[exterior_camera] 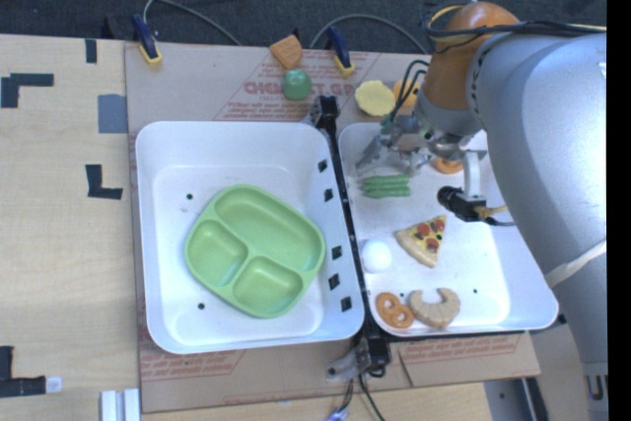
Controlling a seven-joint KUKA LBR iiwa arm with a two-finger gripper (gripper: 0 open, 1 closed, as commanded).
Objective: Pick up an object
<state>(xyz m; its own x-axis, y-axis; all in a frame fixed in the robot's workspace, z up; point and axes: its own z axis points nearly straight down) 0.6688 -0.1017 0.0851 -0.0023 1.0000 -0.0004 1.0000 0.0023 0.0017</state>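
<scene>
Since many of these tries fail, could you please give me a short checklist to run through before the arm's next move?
1. Tool over the right bin: ok.
2. Target under the tool: ok, the green bean bundle lies just below it.
3. Object between the fingers: cannot tell; the wrist hides them.
4. Neighbours apart from the target: ok, the pizza slice and white egg lie nearer the front.
5. Left bin ready for a drop: ok, it holds a green divided plate.
6. Items outside the bins: not ok, a green ball and an orange block sit on the cardboard.
</scene>
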